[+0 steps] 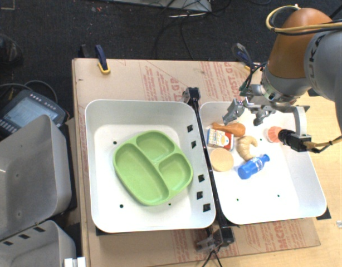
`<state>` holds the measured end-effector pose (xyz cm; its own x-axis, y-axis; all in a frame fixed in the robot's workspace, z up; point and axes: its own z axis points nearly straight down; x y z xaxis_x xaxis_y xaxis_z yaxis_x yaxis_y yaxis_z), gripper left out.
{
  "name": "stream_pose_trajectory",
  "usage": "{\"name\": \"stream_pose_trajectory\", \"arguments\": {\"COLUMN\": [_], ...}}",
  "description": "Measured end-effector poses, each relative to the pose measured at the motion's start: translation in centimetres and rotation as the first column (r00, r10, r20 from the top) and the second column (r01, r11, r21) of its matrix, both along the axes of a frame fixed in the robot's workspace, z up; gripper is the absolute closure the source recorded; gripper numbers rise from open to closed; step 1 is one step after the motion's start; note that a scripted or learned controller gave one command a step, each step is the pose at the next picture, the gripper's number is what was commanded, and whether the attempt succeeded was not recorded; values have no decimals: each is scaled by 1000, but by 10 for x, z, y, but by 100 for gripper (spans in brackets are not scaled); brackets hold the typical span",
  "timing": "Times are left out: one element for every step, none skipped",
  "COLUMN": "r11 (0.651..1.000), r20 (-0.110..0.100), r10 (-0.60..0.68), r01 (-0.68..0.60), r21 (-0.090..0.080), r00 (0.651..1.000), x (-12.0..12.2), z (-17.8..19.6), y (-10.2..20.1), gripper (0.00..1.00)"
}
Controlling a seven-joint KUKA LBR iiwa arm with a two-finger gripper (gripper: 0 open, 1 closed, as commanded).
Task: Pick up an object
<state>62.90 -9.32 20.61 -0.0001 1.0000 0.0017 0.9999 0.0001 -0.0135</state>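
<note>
My gripper (248, 114) hangs over the back of the right bin (293, 193), fingers spread open with nothing between them. Just below it lies an orange carrot (230, 129), resting against a small white and red carton (220, 141). A tan croissant-shaped piece (247, 146) sits to the right of the carton. A round beige disc (221, 160) lies in front of the carton, and a blue bottle (252, 166) lies on its side beside the disc. A small red and pink object (273, 134) sits to the right, under the arm.
The left bin (101, 127) holds a green divided plate (153, 167). A black divider (201, 149) runs between the bins. A black cable fitting (293, 141) hangs from the arm over the right bin. Grey cases stand to the left of the bench.
</note>
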Motion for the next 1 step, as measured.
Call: {"name": "stream_pose_trajectory", "arguments": {"r11": [1000], "r20": [13], "r10": [2], "r01": [-2], "r21": [-2], "r00": [1000], "x": [3], "z": [8], "y": [0], "gripper": [0]}}
